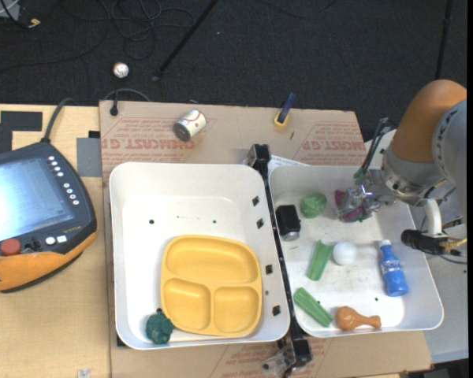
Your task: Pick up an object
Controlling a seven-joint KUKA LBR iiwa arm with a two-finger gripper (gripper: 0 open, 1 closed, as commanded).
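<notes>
You have two white bins side by side; the left bin [134,211] carries a yellow divided tray [211,284] toward its near side, with a dark green lump [159,327] touching the tray's near left corner. The right bin [426,305] holds the smaller pieces: a blue bottle [392,268] on the right, a green cylinder [318,260] in the middle with a white ball [344,253] just beside it, a second green stick [311,306] near the front, an orange pear-shaped toy [355,318] next to that stick, a black block [288,220] against the left wall, and a green ball [313,205] toward the far side. The arm [430,136] comes in from the right, its orange band high and its wrist angled down to the left; the gripper [351,203] sits low over the far part of the right bin, just right of the green ball; dark clutter surrounds its tip, so you cannot tell whether it grips anything.
</notes>
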